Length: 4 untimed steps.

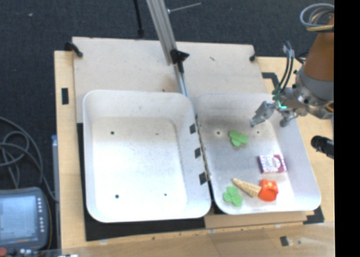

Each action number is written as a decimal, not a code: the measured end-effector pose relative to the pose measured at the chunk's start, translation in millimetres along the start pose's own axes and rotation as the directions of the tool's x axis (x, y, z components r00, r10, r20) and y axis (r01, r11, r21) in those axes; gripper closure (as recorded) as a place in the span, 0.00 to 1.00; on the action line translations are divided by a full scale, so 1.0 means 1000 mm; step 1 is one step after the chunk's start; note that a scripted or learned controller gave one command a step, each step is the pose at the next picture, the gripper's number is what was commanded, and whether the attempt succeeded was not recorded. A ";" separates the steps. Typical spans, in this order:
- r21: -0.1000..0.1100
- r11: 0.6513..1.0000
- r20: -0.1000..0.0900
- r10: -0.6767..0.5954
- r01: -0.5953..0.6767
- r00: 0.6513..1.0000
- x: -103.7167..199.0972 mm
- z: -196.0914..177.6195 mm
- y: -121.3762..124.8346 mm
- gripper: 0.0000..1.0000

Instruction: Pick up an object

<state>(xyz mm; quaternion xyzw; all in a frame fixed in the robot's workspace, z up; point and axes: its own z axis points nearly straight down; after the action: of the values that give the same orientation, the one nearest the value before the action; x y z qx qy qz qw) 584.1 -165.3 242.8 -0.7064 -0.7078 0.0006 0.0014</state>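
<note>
Fingers (274, 115): spread open, nothing held, above right bin (304, 160). Below them: green leaf (238, 139) nearest; purple carton (271, 163), cone (245, 187), orange piece (268, 190), second green piece (232, 195) farther.

arm (319, 59): cut off at right edge | monitor (21, 219): cropped bottom-left

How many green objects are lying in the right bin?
2. One green object lies near the bin's middle, below the gripper. The other green object lies at the front edge, beside the cone.
</note>
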 end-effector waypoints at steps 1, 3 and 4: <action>-0.005 1.000 0.000 -0.001 0.001 1.000 0.000 -0.003 0.001 0.00; 0.002 1.000 0.003 0.005 -0.005 1.000 0.002 0.121 -0.004 0.00; -0.001 1.000 0.004 0.006 -0.006 1.000 0.000 0.143 -0.005 0.00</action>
<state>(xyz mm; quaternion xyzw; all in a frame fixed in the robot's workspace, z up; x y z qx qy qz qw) 578.9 -165.2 99.9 -0.7087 -0.7055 0.0018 -0.0005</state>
